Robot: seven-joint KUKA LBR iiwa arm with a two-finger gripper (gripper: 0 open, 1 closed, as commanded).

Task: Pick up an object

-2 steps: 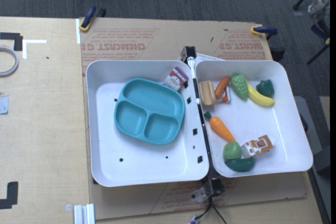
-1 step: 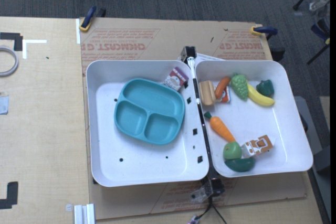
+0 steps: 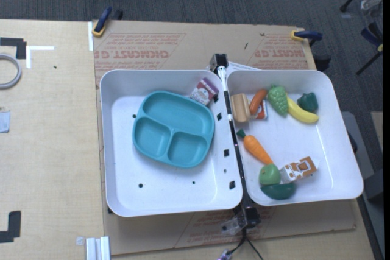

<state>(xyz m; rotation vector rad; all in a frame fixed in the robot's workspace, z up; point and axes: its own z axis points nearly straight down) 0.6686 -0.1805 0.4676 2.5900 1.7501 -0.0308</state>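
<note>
While the pincer's state cannot be told, the orange carrot (image 3: 257, 149) lies in the right bin (image 3: 341, 131) near its left wall, seemingly light, stiff and smooth, best gripped across its thicker middle.

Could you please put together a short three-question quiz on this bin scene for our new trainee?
1. True or false: the teal divided tray lies in the right bin.
2. Which item touches the yellow banana at its upper end? A) dark green pepper B) carrot C) wooden block
3. Fill in: the green apple sits near the right bin's ____ edge.

Key: 1 false, it lies in the left bin; 2 A; 3 lower.
</note>
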